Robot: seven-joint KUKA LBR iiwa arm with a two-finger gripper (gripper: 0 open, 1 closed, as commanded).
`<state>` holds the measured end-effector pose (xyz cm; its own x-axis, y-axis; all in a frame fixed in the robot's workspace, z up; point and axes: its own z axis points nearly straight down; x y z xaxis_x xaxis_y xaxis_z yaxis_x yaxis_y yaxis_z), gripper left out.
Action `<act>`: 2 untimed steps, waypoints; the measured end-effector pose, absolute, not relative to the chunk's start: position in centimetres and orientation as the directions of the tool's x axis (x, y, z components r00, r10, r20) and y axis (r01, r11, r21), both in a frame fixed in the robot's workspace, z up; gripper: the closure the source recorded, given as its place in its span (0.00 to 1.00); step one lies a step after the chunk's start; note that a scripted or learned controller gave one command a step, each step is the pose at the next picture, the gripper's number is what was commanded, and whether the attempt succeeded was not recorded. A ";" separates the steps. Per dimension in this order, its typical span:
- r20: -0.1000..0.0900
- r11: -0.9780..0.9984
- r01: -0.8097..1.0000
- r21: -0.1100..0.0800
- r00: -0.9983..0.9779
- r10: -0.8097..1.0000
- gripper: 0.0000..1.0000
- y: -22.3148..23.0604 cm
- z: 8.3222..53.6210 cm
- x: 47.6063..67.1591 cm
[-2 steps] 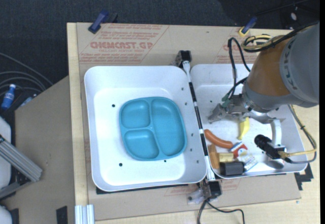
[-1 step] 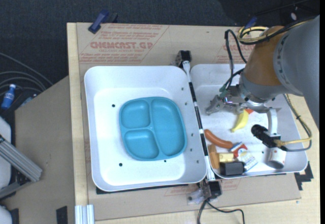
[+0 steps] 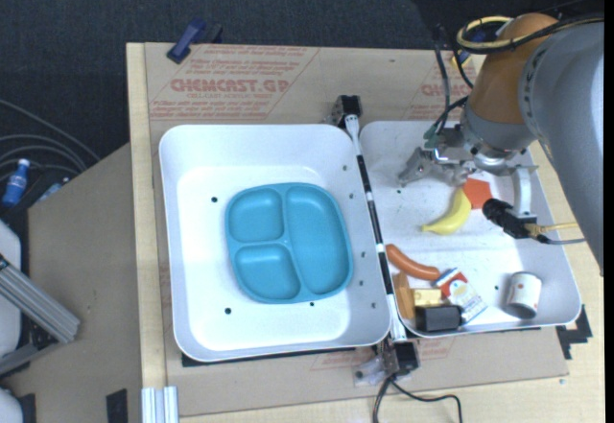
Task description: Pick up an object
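Observation:
In the right bin [image 3: 566, 268] a yellow banana [image 3: 451, 215] lies near the middle, with a small orange piece [image 3: 477, 192] touching its upper end. My gripper [image 3: 434, 165] hangs over the bin's far part, just up and left of the banana. Its fingers are spread open and nothing sits between them. An orange-red sausage [image 3: 413, 263] lies along the bin's left wall. At the near edge sit a white cup [image 3: 523, 292], a red-and-white packet [image 3: 459, 285], a brown block [image 3: 407, 299] and a black block [image 3: 439, 318].
The left bin [image 3: 182, 220] holds a blue divided plate [image 3: 286, 241] in its middle. A black clip [image 3: 347, 108] sits at the far end of the wall between the bins. The grey arm [image 3: 566, 95] fills the space above the right bin's far right corner.

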<state>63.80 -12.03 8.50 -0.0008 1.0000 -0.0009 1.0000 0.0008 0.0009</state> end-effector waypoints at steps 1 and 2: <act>-0.001 0.001 1.000 0.002 -0.001 1.000 0.00 -14.0 8.5 66.7; -0.003 0.002 1.000 0.004 -0.002 1.000 1.00 -14.0 9.6 66.8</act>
